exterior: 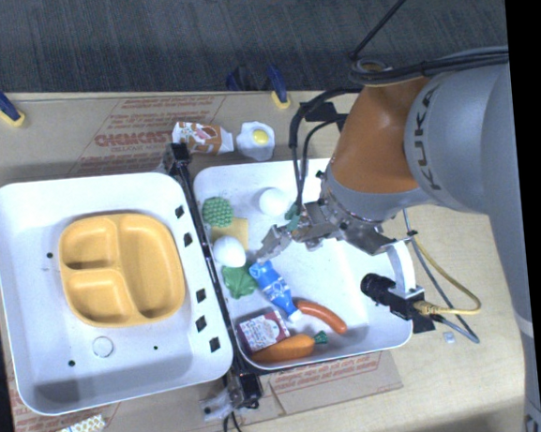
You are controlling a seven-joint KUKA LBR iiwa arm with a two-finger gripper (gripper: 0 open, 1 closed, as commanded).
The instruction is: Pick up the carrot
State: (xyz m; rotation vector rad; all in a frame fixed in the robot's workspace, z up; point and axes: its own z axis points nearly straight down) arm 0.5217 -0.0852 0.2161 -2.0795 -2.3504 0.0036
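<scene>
even, fairly bright overhead light falls on the scene, with no hard glare. the two white bins look slightly bluish, and soft shadow gathers in the left bin's near corner. the arm casts a faint shadow on the surface. detail is soft and grainy; small labels blur.

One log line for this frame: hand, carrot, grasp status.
hand: over right bin, near egg | carrot: lying at bin's near edge, apart from hand | grasp: not yet
</scene>
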